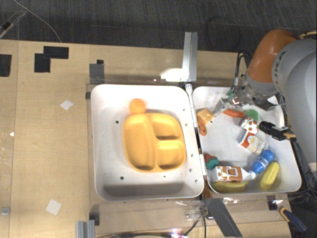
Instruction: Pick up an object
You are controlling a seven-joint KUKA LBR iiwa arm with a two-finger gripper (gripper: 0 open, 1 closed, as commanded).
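Observation:
The right bin (295, 182) holds several small items. My gripper (231, 101) hangs low over its far left part, on the grey arm (277, 68) with the orange band. Just below the gripper lies a red-orange elongated piece (234, 113) with a green piece (251, 114) to its right. An orange item (203, 118) leans by the bin's left wall. Nothing can be seen held.
Lower in the right bin lie a white and red carton (251, 137), a blue bottle (263, 160), a yellow oval item (270, 175), a small printed box (229, 173) and a banana (230, 186). The left bin (106, 182) holds a yellow divided tray (151, 143) and an orange ball (137, 105).

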